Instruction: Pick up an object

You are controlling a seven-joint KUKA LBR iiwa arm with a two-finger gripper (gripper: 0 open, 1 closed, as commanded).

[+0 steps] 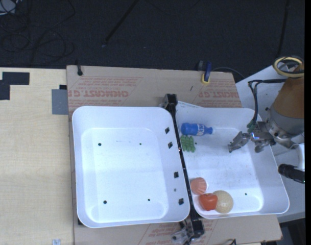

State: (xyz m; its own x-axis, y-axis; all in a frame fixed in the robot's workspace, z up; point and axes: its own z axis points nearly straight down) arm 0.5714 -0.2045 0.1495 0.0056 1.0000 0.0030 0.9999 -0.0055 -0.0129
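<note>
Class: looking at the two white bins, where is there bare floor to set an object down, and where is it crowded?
The left bin offers bare floor wall to wall. In the right bin, bare floor lies in the middle, between the blue bottle and green item above and the fruit cluster below. It is crowded near the front-left corner: peach, red fruit, pale fruit. The gripper hangs over its upper right.

The arm (290,103) has a broad orange band over a rounded grey collar at the wrist. Above the band sits a yellowish ring with a pale rim. Below the collar, the wrist carries a cluster of small metallic parts with a touch of green and blue among them. The tool (237,143) is grey metal, slim and angular, with dark joints. A thin black cable loops along the arm's side, and a short black cylinder projects beneath the wrist.
</note>
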